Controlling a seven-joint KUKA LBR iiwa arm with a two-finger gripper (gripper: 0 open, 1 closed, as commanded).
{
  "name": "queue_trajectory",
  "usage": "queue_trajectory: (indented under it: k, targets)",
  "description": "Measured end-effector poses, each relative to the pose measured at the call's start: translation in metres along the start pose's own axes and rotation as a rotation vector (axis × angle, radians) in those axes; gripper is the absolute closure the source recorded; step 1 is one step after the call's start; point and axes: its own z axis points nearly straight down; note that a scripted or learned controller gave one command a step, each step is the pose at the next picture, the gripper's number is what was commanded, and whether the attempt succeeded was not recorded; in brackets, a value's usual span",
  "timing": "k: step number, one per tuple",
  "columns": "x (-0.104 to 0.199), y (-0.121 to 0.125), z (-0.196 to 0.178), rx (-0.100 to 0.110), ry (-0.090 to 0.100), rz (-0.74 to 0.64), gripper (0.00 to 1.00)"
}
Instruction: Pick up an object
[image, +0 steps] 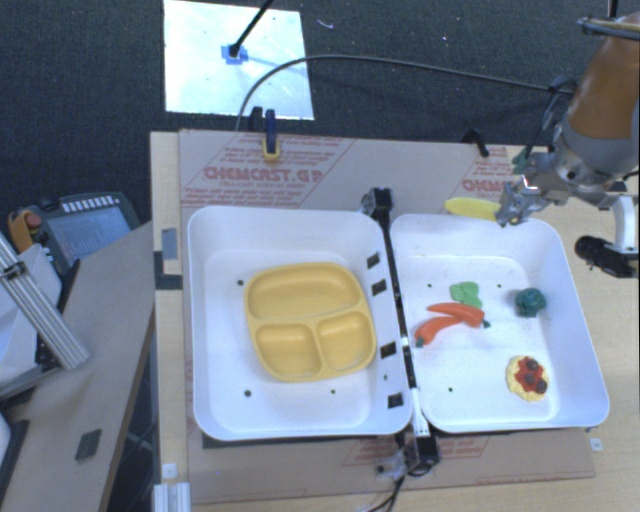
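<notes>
A: Upper right of the frame, the gripper (516, 210) hangs over the far rim of the right bin (570, 262), under the grey wrist and the orange band. Open or closed? I cannot tell from this angle, and nothing shows in its grasp.

B: Just left of it, a yellow banana-shaped piece (471, 208) lies outside the bin, on the cardboard sheet (330, 165).

A: And that sheet carries red print: "CHEMCAST G P" reads near the top left of it, with a partial repeat at the right that I cannot make out fully.

B: Count the right bin, please.

A: 4 small toys. 1 green leafy piece (464, 293), touching 1 orange carrot-like piece (452, 318) at centre. 1 dark green knobbly ball (529, 300) toward the right wall. 1 round yellow disc with red dots (527, 377), like a pizza, lower right, well apart from the others.

B: Left bin (215, 300)?

A: 1 yellow plastic tray (308, 320), smooth, rounded corners, 3 compartments: 1 long at the top, 2 smaller below.

B: So 2 shallow white bins, glossy, joined by a black strip with clips (393, 310) down the middle.

A: At the far left, a pendant with a screen (85, 232) sits on the side bench.
</notes>
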Motion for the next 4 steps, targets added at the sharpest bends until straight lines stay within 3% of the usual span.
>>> queue_trajectory:
  k: [2, 4]
  targets:
    - [0.117, -0.002, 0.004, 0.009, 0.004, -0.005, 1.0]
    - [0.212, -0.018, 0.024, 0.01, 0.005, -0.004, 1.0]
